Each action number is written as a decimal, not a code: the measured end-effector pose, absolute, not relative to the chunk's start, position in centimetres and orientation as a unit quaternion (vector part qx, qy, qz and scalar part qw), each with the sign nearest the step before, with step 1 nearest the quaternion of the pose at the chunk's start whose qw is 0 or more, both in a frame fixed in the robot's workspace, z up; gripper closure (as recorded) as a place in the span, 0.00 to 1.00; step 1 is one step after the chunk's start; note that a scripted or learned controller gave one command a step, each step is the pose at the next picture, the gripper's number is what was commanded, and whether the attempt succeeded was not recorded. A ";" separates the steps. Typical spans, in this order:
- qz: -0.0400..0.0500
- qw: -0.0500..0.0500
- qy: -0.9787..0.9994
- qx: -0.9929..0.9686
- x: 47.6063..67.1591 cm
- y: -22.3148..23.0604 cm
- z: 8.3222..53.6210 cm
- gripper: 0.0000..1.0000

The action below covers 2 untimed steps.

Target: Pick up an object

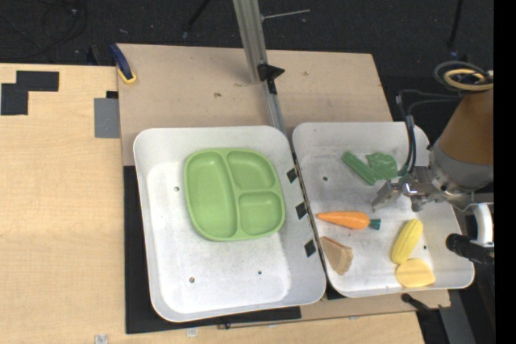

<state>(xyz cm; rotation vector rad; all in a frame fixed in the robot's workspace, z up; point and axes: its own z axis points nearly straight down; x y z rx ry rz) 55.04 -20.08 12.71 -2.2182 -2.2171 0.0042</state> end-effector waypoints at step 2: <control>0.000 -0.001 -0.705 -0.709 55.1 -21.2 19.6 1.00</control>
